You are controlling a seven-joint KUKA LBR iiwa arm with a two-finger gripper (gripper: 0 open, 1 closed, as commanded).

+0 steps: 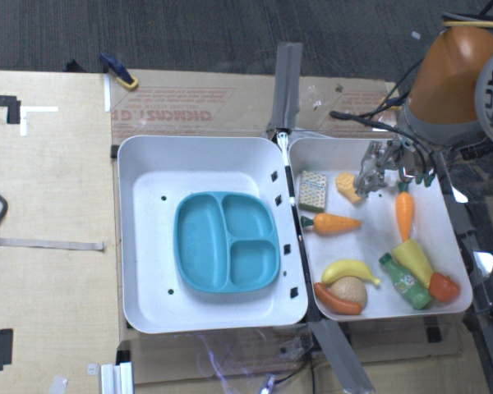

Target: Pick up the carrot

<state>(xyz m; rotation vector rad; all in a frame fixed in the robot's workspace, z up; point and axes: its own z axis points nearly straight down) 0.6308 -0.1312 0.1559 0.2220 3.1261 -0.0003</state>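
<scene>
Over right bin [456, 245], gripper [376, 173] beside carrot [404, 213], grip state unclear

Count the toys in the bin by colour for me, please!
Orange: 2, the carrot lying flat and the carrot standing up.
Yellow: 3, banana, cheese wedge, pepper.
Red: 2, sausage, tomato.
Green: 1, bottle.
Tan: 2, cracker, bread roll.
Total: 10
</scene>
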